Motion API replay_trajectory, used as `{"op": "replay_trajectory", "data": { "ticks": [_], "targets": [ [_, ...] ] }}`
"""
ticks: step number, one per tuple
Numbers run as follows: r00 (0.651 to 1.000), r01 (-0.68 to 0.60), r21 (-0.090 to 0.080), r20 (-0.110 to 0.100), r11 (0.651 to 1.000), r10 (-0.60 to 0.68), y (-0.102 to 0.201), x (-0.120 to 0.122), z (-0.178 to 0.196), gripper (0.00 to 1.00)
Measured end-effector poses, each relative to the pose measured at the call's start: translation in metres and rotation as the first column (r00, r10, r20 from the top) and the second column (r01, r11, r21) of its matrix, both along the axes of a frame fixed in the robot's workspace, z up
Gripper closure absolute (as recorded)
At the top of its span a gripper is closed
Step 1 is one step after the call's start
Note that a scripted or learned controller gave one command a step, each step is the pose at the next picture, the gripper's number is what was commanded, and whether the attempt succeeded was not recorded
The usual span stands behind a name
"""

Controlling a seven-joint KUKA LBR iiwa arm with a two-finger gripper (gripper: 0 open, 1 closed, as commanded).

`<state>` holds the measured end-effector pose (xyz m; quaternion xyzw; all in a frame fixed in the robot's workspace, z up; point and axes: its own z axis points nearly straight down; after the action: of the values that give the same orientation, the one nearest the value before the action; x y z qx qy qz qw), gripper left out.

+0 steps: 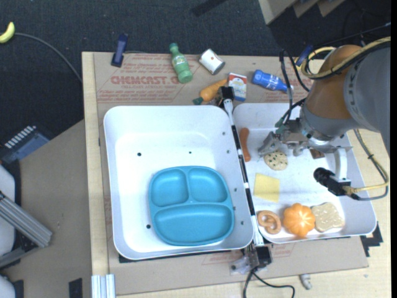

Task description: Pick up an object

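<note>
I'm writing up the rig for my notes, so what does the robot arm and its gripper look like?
The arm is a thick, rounded grey body with a broad orange band above the wrist. Black and yellow cables loop over the band. Below it sits a small grey metal gripper with dark parts. No markings are legible.

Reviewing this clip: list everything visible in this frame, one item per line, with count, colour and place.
bins: 2, white, side by side on the bench
divided plate: 1, light blue, left bin
cookie: 1, tan with dark chips, right bin, under the end effector
cheese slice: 1, yellow, right bin centre
orange: 1, orange, right bin near edge
pretzel: 1, brown, left of the orange
bread slice: 1, beige, right of the orange
sausage: 1, reddish, right bin's left wall
bottle: 1, green, bench behind the bins
bottle: 1, blue, bench behind the right bin
end effector: 1, grey, above the cookie
</note>
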<state>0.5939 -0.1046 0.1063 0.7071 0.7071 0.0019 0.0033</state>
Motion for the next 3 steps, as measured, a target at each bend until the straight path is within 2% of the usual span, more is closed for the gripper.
{"op": "replay_trajectory", "data": {
  "ticks": [1,2,3],
  "targets": [
    [1.0,0.001,0.001,-0.008,1.0,-0.001,-0.008,0.002,-0.022,0.0],
    [1.0,0.0,0.0,-0.001,1.0,0.0,-0.007,0.004,-0.01,1.0],
    [1.0,-0.002,0.002,-0.002,1.0,0.002,0.042,0.063,0.08,1.0]
  ]
}}
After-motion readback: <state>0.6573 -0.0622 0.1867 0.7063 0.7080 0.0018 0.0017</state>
